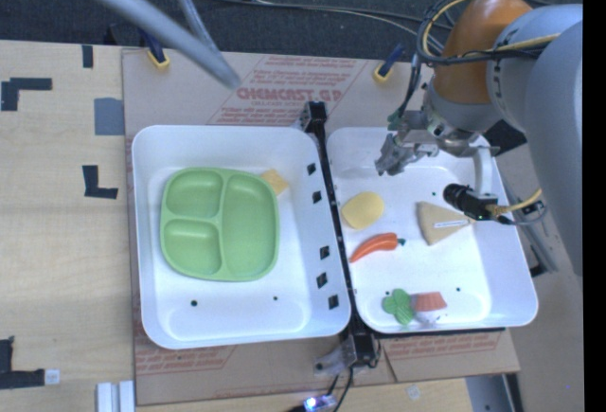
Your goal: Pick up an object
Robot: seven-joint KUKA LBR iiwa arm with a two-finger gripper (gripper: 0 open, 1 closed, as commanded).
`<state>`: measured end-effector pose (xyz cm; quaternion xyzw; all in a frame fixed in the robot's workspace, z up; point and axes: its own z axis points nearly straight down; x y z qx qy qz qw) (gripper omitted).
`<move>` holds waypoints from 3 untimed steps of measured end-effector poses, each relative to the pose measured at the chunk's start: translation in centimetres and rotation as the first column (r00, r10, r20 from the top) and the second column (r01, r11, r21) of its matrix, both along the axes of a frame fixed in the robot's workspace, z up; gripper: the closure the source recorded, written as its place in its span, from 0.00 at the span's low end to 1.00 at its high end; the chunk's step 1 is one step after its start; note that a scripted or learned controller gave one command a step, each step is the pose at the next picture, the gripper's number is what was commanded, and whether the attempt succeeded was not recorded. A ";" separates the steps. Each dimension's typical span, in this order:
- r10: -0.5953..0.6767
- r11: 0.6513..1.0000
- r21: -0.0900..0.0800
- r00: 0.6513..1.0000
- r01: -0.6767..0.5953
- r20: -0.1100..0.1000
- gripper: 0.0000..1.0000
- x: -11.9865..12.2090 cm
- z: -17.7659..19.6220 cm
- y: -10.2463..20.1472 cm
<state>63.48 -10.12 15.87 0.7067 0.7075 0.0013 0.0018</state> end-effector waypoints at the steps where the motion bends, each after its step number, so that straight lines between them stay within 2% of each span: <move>1: 0.000 1.000 0.000 1.000 0.000 0.000 1.00 -0.4 6.3 -0.1; 2: 0.000 1.000 0.000 1.000 0.000 -0.001 1.00 -0.3 9.9 0.0; 3: 0.004 1.000 0.001 1.000 -0.004 -0.005 1.00 0.4 10.1 4.8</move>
